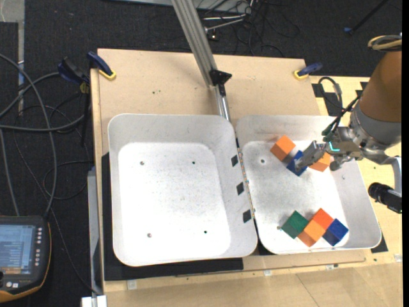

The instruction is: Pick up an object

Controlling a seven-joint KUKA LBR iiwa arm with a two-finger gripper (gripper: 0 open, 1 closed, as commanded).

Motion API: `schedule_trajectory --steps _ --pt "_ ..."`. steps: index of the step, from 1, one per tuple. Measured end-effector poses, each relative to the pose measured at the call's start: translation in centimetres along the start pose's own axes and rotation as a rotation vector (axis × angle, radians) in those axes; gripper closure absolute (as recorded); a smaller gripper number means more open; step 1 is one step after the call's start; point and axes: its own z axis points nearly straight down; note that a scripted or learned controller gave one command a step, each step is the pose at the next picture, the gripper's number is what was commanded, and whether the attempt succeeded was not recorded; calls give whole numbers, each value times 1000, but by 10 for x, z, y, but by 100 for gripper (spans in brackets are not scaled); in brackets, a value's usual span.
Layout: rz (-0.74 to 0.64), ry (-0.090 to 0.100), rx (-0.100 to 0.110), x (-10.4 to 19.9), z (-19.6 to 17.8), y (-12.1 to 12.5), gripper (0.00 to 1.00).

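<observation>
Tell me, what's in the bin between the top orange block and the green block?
Just bare white bin floor between the top orange block and the green block, seen from the camera view.

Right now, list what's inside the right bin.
Right bin: orange cube, blue block, orange block beside the pincer; green, orange, blue cubes. The pincer covers part of the floor.

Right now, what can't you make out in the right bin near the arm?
- Fingers' state: too small and blurred around the gripper.
- Blue block: partly covered by the gripper, so contact is unclear.
- Orange block behind the gripper: mostly hidden.
- Arm: cut off by the camera view's right edge.
</observation>
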Motion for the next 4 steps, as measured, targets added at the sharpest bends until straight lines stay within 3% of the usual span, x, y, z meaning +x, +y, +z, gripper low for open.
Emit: schedule_trajectory --steps 1,4 --pt "2 -1 -4 0 -2 1 0" --pt "2 0 1 5 145 11 0"
